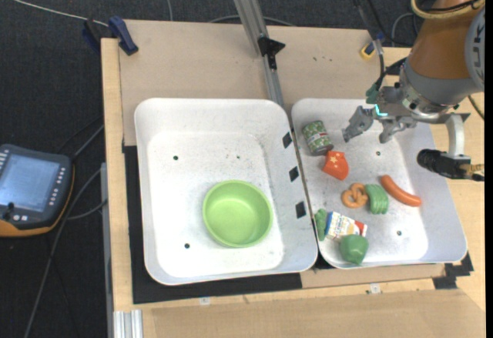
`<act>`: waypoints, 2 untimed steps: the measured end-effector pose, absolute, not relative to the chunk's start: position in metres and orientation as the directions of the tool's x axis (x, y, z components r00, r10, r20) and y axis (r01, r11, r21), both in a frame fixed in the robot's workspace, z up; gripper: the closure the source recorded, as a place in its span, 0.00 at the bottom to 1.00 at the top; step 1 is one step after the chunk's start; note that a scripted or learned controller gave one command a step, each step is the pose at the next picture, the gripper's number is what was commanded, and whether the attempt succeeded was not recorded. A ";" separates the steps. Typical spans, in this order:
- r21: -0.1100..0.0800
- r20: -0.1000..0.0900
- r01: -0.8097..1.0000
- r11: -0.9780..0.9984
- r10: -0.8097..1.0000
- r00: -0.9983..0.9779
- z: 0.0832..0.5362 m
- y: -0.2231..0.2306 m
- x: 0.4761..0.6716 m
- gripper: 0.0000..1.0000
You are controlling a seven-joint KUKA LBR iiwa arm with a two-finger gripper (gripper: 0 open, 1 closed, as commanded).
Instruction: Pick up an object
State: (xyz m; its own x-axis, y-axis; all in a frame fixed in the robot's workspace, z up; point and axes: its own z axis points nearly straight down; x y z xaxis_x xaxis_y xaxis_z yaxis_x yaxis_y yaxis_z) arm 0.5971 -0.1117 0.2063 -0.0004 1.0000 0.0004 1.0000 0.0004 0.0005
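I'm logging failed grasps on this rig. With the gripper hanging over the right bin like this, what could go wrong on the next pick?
1. The gripper hangs open with nothing between its fingers, above bare floor of the right bin; closing here would likely grab nothing.
2. The pretzel touches the green block, so a pick there might drag both.
3. The small can lies near the bin wall, leaving little finger room.
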 end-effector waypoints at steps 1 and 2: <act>0.000 0.000 1.000 0.000 1.000 0.000 0.206 -0.112 0.597 0.00; -0.004 0.001 1.000 0.001 1.000 -0.001 0.147 -0.104 0.598 0.00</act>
